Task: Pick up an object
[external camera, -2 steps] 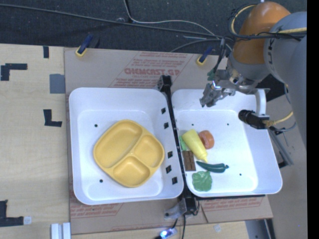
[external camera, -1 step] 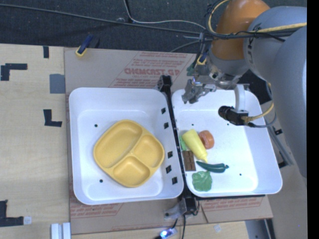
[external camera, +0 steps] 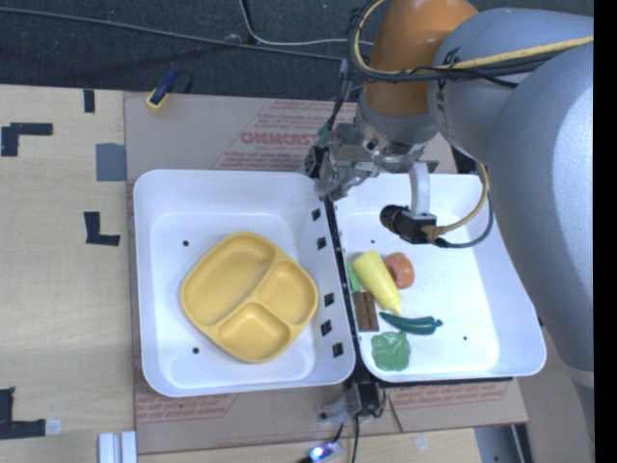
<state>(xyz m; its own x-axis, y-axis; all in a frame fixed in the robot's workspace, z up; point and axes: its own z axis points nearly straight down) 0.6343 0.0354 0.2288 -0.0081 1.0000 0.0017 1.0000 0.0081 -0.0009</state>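
Note:
The right bin (external camera: 492, 326) holds a yellow corn-like piece (external camera: 376, 280), an orange round piece (external camera: 400, 269), a dark green pepper (external camera: 416, 324), a light green leafy piece (external camera: 390, 351) and a small brown block (external camera: 365, 311). They lie grouped near that bin's left wall. My gripper (external camera: 333, 170) hangs above the far end of the divider between the two bins, well behind the group. I see nothing held beneath it.
In the left bin (external camera: 159, 258) lies a yellow divided plate (external camera: 249, 295). A black cable fitting (external camera: 405, 222) hangs over the right bin's far part. The big grey arm covers the right side. A blue and yellow tool (external camera: 164, 89) lies at the back.

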